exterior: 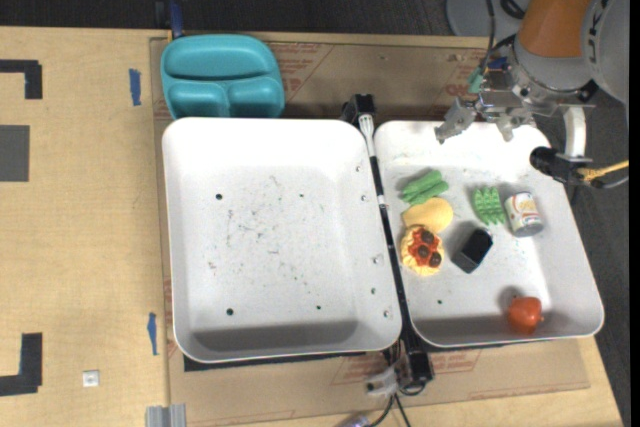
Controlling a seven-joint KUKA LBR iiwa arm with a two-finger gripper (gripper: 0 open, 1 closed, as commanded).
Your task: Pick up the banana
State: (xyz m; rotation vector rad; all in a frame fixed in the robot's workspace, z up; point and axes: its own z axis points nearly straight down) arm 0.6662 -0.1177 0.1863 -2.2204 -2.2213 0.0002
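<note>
The gripper hung with its 2 fingers spread wide above the right bin's far rim, holding nothing. The banana lay mid-bin beside a small can, label unreadable.

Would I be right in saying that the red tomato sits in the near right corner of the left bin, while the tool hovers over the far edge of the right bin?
Not quite: the camera view shows the tomato in the near right corner of the right bin, not the left bin. The tool does hover over the right bin's far edge.
</note>
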